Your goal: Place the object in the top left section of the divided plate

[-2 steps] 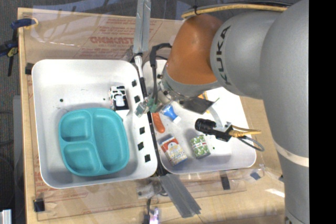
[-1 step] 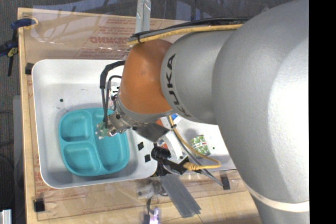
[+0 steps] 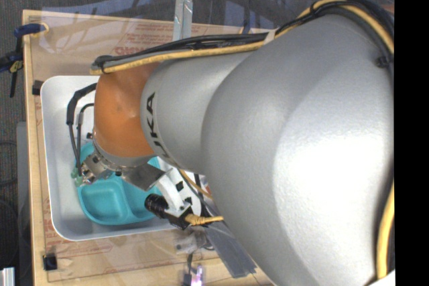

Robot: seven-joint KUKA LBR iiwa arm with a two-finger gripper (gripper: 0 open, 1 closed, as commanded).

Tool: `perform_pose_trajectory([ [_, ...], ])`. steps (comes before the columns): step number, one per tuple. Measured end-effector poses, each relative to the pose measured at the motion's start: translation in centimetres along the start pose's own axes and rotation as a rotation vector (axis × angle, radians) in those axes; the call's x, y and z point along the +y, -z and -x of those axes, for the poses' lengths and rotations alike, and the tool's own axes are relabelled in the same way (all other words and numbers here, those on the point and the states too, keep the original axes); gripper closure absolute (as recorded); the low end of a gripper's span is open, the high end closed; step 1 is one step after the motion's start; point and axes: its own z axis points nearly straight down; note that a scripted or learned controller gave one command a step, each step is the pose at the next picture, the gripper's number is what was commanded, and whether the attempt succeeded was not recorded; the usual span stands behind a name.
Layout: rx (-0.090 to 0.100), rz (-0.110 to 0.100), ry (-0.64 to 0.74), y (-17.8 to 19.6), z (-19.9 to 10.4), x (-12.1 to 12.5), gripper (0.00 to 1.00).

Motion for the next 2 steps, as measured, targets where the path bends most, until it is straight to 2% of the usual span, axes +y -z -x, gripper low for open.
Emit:
perform_pose_trajectory([
  [1, 0.0, 0.0, -0.001, 0.0, 0.0, 0.0, 0.0],
  [2, -0.001, 0.003, 0.226, 6.4, 1.1, 2.3, 0.0],
])
